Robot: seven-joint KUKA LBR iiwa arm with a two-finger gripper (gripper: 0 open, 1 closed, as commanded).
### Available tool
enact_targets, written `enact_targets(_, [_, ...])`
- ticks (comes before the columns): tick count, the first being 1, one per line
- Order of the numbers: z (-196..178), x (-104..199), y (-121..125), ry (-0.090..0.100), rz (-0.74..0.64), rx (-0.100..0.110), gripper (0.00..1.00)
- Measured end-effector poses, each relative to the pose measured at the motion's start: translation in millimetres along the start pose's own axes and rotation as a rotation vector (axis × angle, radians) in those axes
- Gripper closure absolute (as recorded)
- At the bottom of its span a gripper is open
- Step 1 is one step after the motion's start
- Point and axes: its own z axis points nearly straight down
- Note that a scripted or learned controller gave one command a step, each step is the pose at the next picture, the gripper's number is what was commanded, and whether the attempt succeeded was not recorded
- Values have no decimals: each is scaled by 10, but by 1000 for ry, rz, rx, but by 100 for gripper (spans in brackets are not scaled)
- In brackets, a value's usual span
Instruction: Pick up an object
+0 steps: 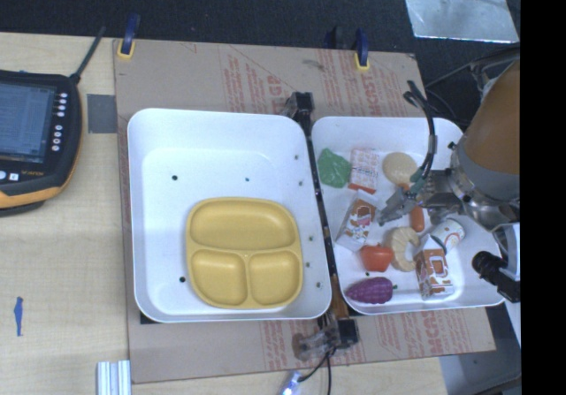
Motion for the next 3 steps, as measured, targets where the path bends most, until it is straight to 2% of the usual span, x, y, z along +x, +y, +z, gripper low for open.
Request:
enact_targets(1, [1322,-38,-59,-3,1,-5,0])
enact_targets(2, [1233,-37,-67,-2,-5,-1,100])
enact_targets(3, [-185,423,-45,0,-1,-3,100])
